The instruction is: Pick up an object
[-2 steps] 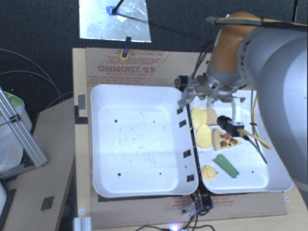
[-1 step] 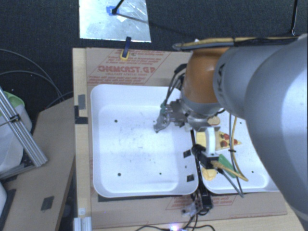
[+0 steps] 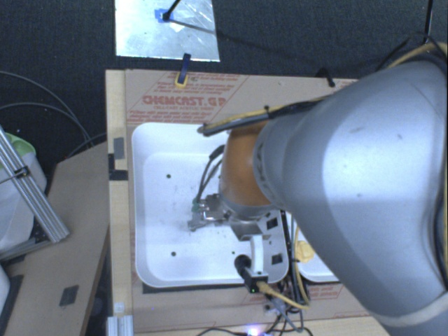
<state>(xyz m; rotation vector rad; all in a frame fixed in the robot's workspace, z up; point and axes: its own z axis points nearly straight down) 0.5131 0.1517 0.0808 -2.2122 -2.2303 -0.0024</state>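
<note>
My gripper [image 3: 195, 218] reaches down into the left white bin [image 3: 157, 152], near the middle of its floor. The grey arm with its orange band [image 3: 241, 166] comes in from the right and covers most of the bin's right side. Only a small metallic part of the gripper shows past the wrist, and I see no object between or beside it. The bin floor around it is white with a few small dark specks.
The right bin [image 3: 318, 275] is almost wholly hidden under the arm. A brown cardboard sheet [image 3: 185, 96] lies under the bins. A shiny metal plate [image 3: 166, 19] sits at the back, and aluminium framing [image 3: 31, 194] stands at the left.
</note>
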